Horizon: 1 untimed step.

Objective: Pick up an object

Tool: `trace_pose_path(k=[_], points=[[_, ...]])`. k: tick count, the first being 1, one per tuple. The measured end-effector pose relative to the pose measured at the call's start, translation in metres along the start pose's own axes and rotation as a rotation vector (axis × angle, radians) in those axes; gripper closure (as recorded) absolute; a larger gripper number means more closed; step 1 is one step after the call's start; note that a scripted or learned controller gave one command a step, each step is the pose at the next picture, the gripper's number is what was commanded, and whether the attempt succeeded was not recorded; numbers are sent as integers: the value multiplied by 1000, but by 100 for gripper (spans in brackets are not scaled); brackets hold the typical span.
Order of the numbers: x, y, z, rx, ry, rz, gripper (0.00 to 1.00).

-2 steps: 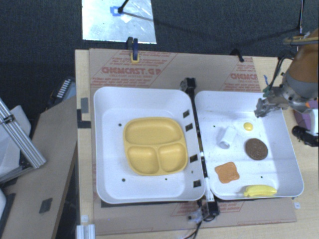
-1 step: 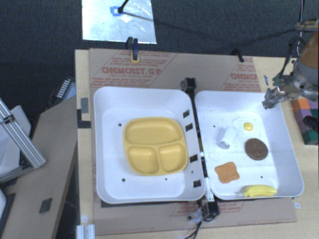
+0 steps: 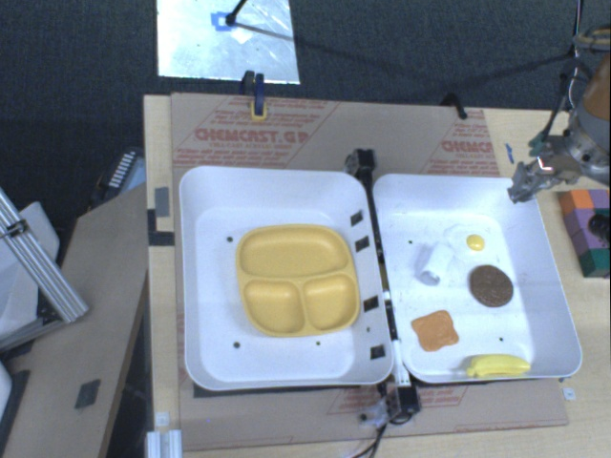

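Observation:
The right bin holds a fried egg toy, a small clear cup on its side, a brown round patty, an orange toast-like piece and a yellow banana at the front rim. My gripper hangs over the bin's back right corner, up and to the right of the egg, touching none of the objects.
A yellow three-compartment tray lies in the left bin. A black divider runs between the bins. Coloured blocks sit off the bench's right side. A foil sheet lies on the floor behind.

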State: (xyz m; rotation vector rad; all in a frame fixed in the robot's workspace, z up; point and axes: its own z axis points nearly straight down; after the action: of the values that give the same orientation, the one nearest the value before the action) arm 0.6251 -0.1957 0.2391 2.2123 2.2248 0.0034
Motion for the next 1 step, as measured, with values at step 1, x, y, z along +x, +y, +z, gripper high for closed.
trace_pose_path(k=[1], points=[[51,-17,11,5,3,-3,100]])
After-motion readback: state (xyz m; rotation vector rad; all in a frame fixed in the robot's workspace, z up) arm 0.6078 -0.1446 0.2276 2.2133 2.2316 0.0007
